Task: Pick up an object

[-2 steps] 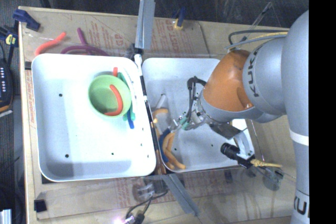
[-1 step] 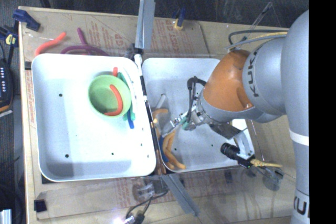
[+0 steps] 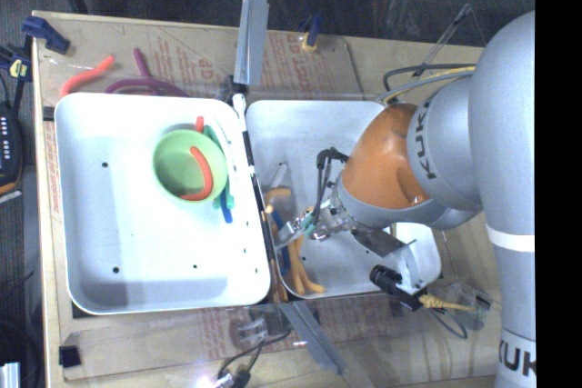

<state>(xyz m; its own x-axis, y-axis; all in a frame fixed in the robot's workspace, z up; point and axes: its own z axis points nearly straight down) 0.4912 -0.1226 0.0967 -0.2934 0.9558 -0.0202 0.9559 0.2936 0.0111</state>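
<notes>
The arm's gripper [image 3: 289, 230] hangs low in the right bin [image 3: 300, 118], near yellow pieces [image 3: 305, 282]. Can't tell its grip. A green bowl [image 3: 186, 164] sits left.

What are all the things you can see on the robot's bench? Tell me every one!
Left bin: one, white, left half of the bench.
Right bin: one, white, beside the left bin.
Bowl: one, green, upper middle of the left bin.
Curved piece: one, orange-red, lying across the bowl.
Small pieces: a few, green and blue, at the bowl's right edge.
Yellow-orange items: a couple, along the right bin's left wall; too blurred to name.
Loose pieces: orange and purple, on the bench behind the left bin.
Arm: one, grey with orange band, over the right bin.
Gripper: one, low in the right bin.
</notes>
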